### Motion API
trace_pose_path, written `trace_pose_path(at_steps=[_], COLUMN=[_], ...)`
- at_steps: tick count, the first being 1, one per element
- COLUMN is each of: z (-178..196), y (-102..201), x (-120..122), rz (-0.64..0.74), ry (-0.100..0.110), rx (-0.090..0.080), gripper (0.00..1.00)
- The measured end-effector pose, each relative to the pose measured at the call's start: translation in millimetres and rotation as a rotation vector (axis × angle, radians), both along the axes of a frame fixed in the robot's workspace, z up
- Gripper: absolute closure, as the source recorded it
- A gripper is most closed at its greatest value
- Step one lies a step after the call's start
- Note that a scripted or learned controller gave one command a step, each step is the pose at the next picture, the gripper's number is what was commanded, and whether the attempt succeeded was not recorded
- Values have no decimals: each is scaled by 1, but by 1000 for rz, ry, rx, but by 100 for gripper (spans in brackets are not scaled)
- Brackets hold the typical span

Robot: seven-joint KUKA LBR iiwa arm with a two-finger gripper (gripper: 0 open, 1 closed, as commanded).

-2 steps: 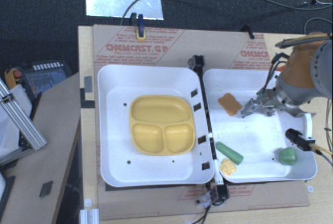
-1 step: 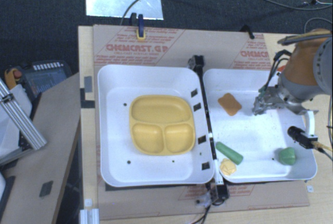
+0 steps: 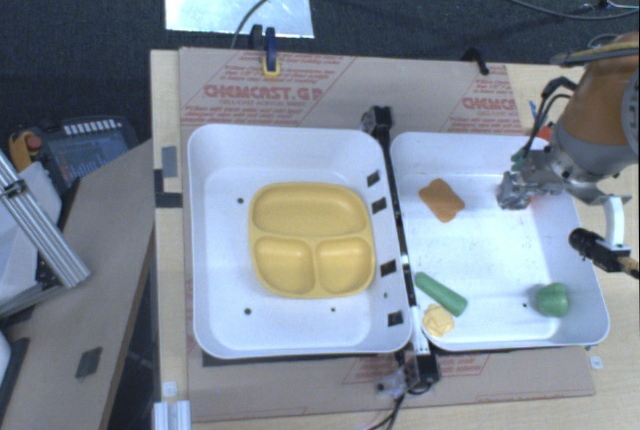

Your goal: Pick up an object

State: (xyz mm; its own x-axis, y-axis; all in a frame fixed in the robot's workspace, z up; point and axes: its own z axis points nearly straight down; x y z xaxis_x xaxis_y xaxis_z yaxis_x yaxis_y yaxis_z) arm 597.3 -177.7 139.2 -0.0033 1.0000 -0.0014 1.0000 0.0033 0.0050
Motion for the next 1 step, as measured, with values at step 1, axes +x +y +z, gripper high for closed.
trace_pose_path(at_steps=[1], z=[60], y=[-9], x=[2], rz=[0], ry=[0], rx=[-1], gripper=[100])
